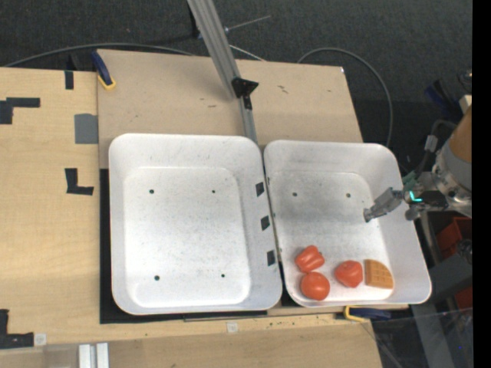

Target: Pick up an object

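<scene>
The hand (381, 205) hung over the right edge of the right bin (322, 167), reaching in from the right on the grey arm (449, 182). One grey finger (383, 203) pointed down and to the left toward the bin's floor; whether the fingers stood apart or together could not be told. Nothing was seen between them, and the hand touched none of the objects.

The objects lay well apart from the hand, gathered in the near right corner of the right bin: a red pepper-like piece (309, 258), a round red tomato-like piece (314, 286) just below it, another red piece (348, 273) to their right, and a tan waffle-like square (378, 274) beside that one.

The left bin (184, 221) sat beside the right bin on the wooden counter (46, 167). No readable writing or brand showed.
</scene>
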Robot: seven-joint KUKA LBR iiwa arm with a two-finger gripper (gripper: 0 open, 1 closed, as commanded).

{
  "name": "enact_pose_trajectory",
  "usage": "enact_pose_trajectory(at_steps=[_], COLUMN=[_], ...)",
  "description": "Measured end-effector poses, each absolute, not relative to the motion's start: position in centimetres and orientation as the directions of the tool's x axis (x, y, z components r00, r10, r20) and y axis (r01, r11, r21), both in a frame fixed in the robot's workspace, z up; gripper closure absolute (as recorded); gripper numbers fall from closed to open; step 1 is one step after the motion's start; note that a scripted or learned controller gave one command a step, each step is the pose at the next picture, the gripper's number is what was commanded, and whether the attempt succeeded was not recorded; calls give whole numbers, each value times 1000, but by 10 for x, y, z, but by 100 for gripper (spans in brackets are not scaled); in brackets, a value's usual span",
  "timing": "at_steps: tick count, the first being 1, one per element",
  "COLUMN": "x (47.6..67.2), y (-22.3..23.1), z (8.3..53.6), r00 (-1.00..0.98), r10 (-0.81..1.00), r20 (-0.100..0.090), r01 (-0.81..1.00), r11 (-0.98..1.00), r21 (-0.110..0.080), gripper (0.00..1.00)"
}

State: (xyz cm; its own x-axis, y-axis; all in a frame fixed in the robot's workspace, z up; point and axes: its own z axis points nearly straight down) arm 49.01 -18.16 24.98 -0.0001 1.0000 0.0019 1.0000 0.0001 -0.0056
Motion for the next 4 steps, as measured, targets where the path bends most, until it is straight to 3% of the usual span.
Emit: enact_pose_trajectory(at_steps=[1, 2, 4], x=[491, 491, 492], y=[-181, -178, -169], z=[252, 188, 88], r00=[-2, -1, 0], r10=[1000, 1000, 1000], r20=[1, 2, -1], r01=[1000, 1000, 1000], r11=[2, 1, 0], r21=[-1, -8, -1], gripper=[0, 0, 0])
